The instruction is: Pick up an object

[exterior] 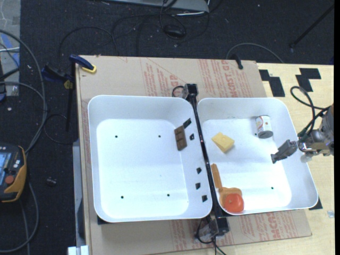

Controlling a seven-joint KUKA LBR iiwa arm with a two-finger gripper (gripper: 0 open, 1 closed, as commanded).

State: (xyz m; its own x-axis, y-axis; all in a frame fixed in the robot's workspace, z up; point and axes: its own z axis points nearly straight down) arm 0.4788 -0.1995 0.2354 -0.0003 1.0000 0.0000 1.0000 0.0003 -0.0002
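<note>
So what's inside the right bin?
In the right bin: a yellow block, a small can and an orange-red ball on a wooden piece, part of which the ball hides.

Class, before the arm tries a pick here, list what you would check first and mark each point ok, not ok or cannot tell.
1. Objects in the right bin, nearest the arm: ok; can, yellow block, orange ladle.
2. End effector carrying nothing: ok.
3. Finger opening: cannot tell.
4. Can stands apart from other objects: ok.
5. Ladle away from walls: not ok; it lies against the divider and front corner.
6. Brown piece in the left bin away from the wall: not ok.
</note>
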